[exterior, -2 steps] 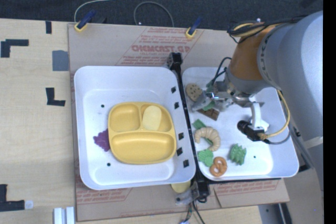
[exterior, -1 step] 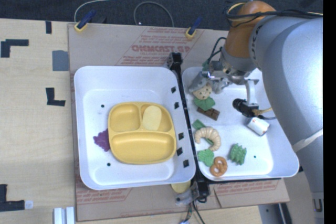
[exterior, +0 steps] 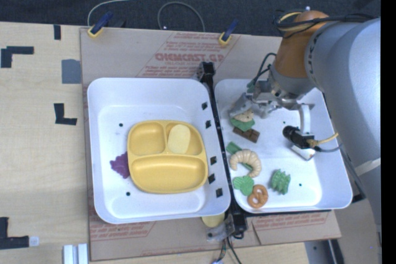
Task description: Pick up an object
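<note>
My gripper (exterior: 247, 108) hangs low over the upper left part of the right bin (exterior: 328, 185). Directly at its tip lies a small cream piece (exterior: 243, 115), touching or nearly touching it. Just below that sit a green block (exterior: 243, 125) and a brown block (exterior: 250, 135). Further down the bin lie a small green piece (exterior: 232, 147), a cream croissant-shaped toy (exterior: 245, 161), a green leaf (exterior: 243, 184), a brown pretzel (exterior: 258, 195) and a green spiky toy (exterior: 279, 181).
The left bin (exterior: 105, 102) holds a yellow divided plate (exterior: 166, 170) with a pale yellow piece (exterior: 179, 138) in its upper right compartment. A purple toy (exterior: 119, 164) lies against the plate's left edge. A black divider (exterior: 213, 127) separates the bins.
</note>
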`<move>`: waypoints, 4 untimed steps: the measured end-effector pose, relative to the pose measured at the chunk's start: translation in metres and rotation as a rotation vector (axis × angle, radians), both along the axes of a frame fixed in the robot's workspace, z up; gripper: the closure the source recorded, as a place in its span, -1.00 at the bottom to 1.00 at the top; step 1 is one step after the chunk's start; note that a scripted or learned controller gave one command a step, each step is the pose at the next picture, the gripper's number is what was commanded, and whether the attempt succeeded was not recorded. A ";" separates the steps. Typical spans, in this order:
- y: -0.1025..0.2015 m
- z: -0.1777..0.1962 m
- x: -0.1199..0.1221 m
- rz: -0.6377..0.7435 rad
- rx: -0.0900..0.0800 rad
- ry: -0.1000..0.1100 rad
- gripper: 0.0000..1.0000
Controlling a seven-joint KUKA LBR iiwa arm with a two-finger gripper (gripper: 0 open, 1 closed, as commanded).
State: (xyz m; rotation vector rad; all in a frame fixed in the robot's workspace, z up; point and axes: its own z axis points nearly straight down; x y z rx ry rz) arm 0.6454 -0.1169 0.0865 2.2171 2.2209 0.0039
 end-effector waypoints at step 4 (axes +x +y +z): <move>0.106 0.103 -0.072 0.003 0.000 0.001 1.00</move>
